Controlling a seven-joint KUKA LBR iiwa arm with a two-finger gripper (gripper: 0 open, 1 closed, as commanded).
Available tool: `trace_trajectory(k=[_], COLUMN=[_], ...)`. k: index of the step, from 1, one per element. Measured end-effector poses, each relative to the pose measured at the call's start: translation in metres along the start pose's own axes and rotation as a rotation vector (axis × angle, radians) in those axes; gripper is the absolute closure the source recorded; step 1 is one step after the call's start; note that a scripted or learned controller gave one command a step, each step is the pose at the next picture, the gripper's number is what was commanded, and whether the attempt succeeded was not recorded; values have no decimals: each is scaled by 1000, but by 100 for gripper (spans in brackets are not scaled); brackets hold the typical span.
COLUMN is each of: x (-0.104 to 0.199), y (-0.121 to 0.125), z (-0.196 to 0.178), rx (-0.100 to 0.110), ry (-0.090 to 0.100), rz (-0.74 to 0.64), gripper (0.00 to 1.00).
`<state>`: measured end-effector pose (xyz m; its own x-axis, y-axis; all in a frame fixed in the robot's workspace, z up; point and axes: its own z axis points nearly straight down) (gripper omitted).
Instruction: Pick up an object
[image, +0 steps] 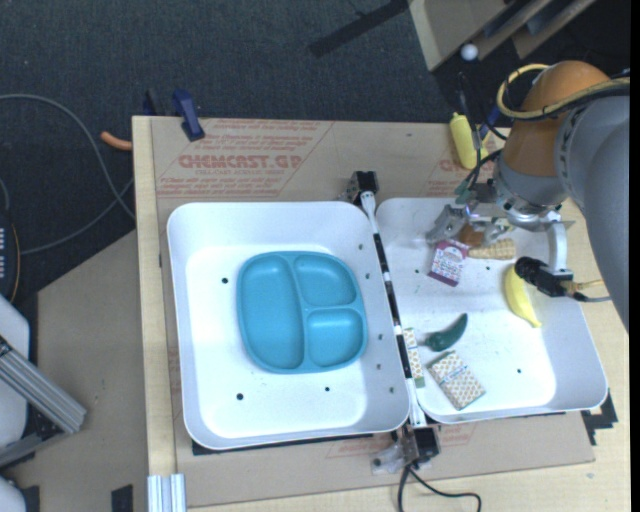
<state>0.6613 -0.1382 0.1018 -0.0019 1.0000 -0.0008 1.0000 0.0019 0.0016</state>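
two white bins side by side on the bench. biggest thing in play is the left bin (200, 400), carrying a blue divided plate (300, 310) dead centre. over at three o'clock sits the right bin (560, 385), and that's where the action is.

coming in from the two o'clock corner, the grey arm (590, 150) with its orange band, wrist pitched down toward the bin's twelve o'clock end. the gripper (468, 228) is low over a flat tan piece, maybe a cracker (497, 249), and right at the top edge of a small purple-and-white packet (448, 263). whether the fingers are spread or pinched, i cannot tell from this slant, and nothing visibly sits between them.

next down in size: a yellow banana (520, 295) at the bin's three o'clock side, just beside a black part of the tool. then a dark green pepper-like piece (446, 333) near the middle, and a patterned little box (456, 380) at six o'clock.

the packet looks the likely pick: light, thin, probably crinkly and slick, lying flat, so it could skate away under a finger. best bet is pinching across its short width, pressing down onto the bin floor first.
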Motion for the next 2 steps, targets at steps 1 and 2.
trace_trajectory(k=[1,2], x=[40,36], y=[-7,-17], z=[17,17], rx=[4,4], ry=[2,1], rz=[0,2], gripper=[0,0])
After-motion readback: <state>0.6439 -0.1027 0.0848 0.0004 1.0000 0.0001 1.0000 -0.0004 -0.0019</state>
